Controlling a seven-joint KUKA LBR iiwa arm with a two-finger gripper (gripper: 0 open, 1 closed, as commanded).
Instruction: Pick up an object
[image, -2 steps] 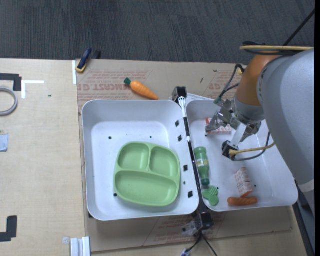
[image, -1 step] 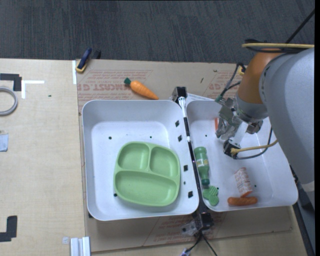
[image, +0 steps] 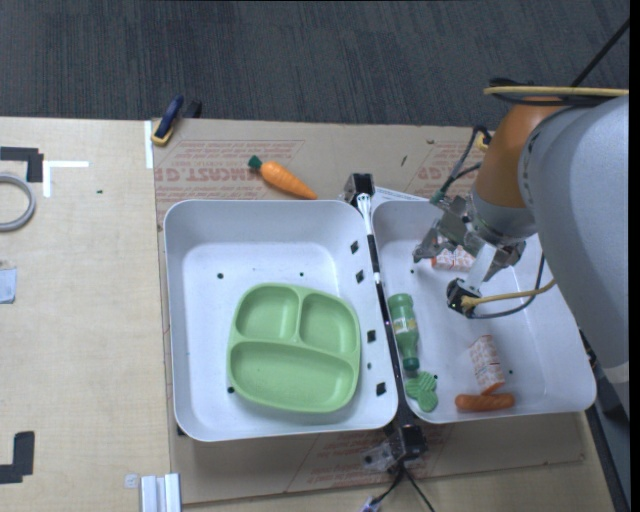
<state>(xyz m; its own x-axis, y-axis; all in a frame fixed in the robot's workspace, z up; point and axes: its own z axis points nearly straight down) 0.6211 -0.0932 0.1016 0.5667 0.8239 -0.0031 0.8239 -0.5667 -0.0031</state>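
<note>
Camera view: small red/white packet (image: 452, 260) under fingers (image: 447, 243), grip state unclear, right bin (image: 560, 390).

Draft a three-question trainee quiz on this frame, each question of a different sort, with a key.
1. True or false: the green divided plate lies in the left bin.
2. Which lies outside both bins? A) green bottle B) toy carrot C) sausage
3. Fill in: the gripper hangs over the ___ bin.

Key: 1 true; 2 B; 3 right.
</note>
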